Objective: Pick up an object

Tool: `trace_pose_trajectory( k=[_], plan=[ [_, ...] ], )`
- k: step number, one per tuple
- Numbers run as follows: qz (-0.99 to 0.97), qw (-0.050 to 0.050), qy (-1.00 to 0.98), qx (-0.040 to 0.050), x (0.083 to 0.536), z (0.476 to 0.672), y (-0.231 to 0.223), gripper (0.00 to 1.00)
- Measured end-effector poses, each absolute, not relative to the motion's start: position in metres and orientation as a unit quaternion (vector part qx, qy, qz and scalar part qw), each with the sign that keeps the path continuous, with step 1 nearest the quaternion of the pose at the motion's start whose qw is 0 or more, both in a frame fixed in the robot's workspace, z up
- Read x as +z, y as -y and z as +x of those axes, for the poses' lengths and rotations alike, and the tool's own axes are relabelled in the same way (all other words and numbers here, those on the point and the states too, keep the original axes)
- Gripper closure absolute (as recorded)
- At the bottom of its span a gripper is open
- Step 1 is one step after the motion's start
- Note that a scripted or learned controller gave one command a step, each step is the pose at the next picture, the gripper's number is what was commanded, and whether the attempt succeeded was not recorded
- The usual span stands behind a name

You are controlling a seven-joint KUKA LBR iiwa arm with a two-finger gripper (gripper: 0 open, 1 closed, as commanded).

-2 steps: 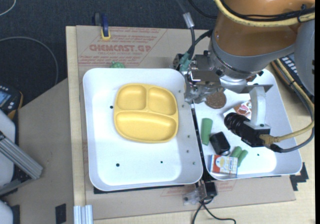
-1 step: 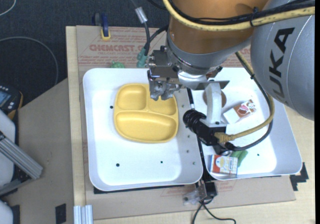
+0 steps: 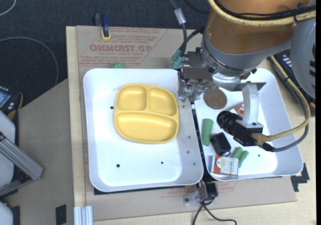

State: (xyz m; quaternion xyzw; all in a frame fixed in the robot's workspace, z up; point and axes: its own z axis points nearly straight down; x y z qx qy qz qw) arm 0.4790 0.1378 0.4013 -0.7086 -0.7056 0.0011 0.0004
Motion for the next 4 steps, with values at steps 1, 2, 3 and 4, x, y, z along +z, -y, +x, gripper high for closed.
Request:
trace_pose_trajectory(
  k=[1,2,3,4],
  plan=[
    [-0.707,0.0,0.708,-0.0003,0.412,0.48,-0.141,1.0],
    [-0.708,0.003,0.706,0.005,0.292,0.478,-0.143,1.0],
    [-0.709,-0.002,0.705,-0.0022,0.362,0.48,-0.076,1.0],
    [-0.708,-0.003,0.706,-0.0033,0.422,0.48,-0.045,1.0]
  ],
)
